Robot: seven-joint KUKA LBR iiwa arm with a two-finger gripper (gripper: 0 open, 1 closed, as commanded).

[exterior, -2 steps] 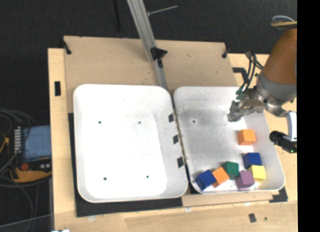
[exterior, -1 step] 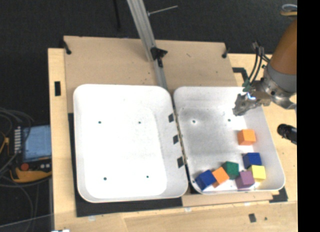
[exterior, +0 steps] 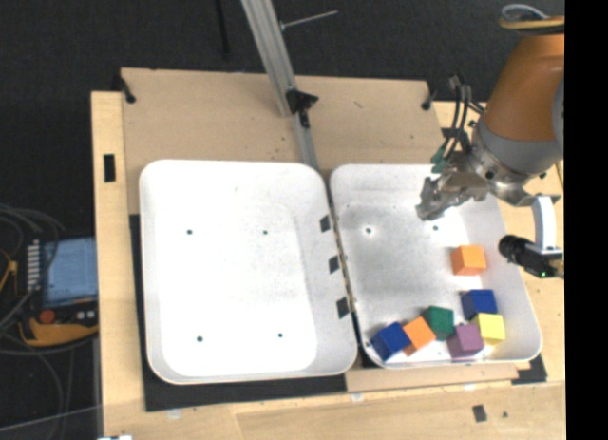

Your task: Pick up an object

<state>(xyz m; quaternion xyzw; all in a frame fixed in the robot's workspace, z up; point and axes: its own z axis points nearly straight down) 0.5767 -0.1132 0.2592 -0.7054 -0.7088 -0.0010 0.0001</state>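
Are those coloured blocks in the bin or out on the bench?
In: every block lies inside the right bin, most along its near edge.

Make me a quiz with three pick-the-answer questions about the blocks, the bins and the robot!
1. Where are the blocks?
A. left bin
B. right bin
C. on the floor

2. How many orange blocks are there?
A. none
B. two
C. five

3. Is the gripper holding a block?
A. yes, a purple one
B. yes, a green one
C. no, no block is at it

Answers:
1 B: every block lies in the right bin, most by its near edge.
2 B: one orange block sits alone, another orange block sits in the row.
3 C: the gripper is above bare bin floor, away from the blocks.
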